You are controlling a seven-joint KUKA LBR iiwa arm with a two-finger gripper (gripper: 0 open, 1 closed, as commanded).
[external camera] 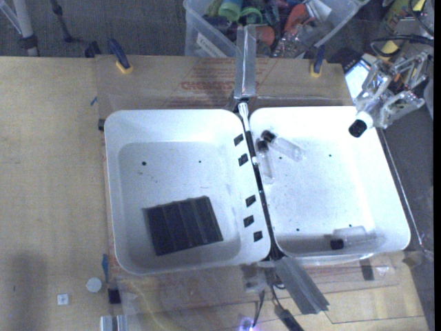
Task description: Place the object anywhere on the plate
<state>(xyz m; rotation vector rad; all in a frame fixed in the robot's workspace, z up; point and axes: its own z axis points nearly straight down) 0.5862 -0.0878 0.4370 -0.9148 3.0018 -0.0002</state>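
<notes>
A black ridged plate (185, 225) lies flat in the front part of the left bin (131, 143). In the right bin (324, 192) lie clear plastic tubes with black caps: one (281, 147) near the back left corner by the divider, another (353, 238) along the front wall. The gripper (383, 105) hangs over the right bin's back right corner, far from the plate and above the bin's rim. A white cylinder with a dark end (359, 126) sticks out from it toward the bin. Nothing is visibly held.
A metal divider with black clips (247, 178) runs between the bins. A clear tub of colourful toys (275, 9) stands behind them. Blue clamps (121, 59) hold the bench board. Cables and the arm crowd the top right.
</notes>
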